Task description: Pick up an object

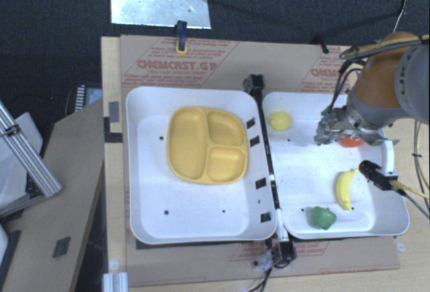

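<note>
Red-orange object (350, 141) sits in rt bin (393, 217), touching or just under gripper (327, 134); possibly a tomato. Claw state: cannot tell. Banana (345, 188) lies below-right, apart from it.

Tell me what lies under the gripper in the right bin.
Under the gripper an orange-red object pokes out on the right bin floor. The arm covers most of it, so its shape and kind cannot be told.

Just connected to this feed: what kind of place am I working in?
Probably a robot test bench in a lab: two white bins on a board, toy food like a banana, and an arm's gripper reaching in.
</note>
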`<state>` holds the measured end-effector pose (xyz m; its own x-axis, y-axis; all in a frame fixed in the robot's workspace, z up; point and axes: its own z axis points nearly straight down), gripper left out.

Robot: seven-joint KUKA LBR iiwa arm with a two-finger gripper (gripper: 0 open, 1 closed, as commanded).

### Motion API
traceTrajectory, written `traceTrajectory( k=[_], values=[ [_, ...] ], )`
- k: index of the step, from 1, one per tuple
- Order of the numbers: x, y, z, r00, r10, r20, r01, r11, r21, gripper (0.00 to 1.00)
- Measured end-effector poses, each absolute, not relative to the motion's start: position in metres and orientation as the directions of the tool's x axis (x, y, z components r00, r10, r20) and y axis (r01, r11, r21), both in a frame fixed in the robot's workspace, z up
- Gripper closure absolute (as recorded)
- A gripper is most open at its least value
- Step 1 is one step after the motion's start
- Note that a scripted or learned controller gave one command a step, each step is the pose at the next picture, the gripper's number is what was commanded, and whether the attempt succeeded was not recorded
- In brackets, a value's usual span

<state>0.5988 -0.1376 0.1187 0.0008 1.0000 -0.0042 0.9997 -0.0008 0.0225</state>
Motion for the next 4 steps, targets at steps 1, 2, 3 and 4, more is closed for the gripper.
traceTrajectory(
  k=[1, 2, 3, 4],
  values=[
    [0.592, -0.135, 0.178, -0.003, 1.0, -0.002, 1.0, 0.003, 0.006, 1.0],
    [0.604, -0.134, 0.23, -0.005, 1.0, -0.002, 1.0, 0.005, 0.008, 1.0],
    [0.606, -0.135, 0.261, -0.006, 1.0, -0.001, 1.0, 0.006, 0.005, 1.0],
    [0.594, -0.089, 0.248, -0.008, 1.0, 0.002, 1.0, 0.008, 0.001, 1.0]
  ],
)
